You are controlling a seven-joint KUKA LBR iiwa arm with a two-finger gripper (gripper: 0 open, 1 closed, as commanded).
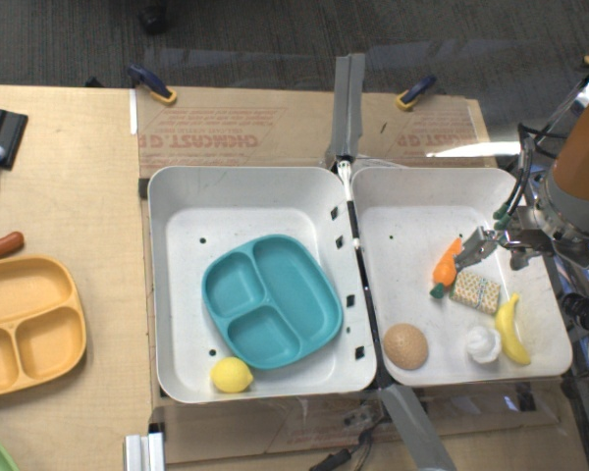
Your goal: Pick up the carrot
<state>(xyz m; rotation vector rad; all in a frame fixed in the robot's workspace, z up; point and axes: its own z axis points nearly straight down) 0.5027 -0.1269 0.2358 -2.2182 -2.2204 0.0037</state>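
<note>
The counter (69, 155) is seen from above, with brown cardboard (275, 130) laid under two shallow white bins set side by side. The left bin (167, 263) is occupied by a teal divided plate (270, 302), with a yellow lemon (232, 375) at the plate's near-left edge, touching it or just beside it. In the right bin (422, 204) the grey arm (569, 194) is reached in from the right, its jaws (476, 248) lowered at the far end of the carrot (447, 266). Whether the jaws are apart or together cannot be told, and no grip on the carrot can be confirmed. The carrot is found in the middle of the right bin, orange with a green end, tilted, its near end just beside a speckled block (476, 291). A banana (511, 330) is lying to the right of that block, with a small white object (482, 344) beside it. A tan egg-shaped thing (405, 345) is placed at the near edge. An orange divided tray (25, 327) is resting on the counter, well left.
</note>
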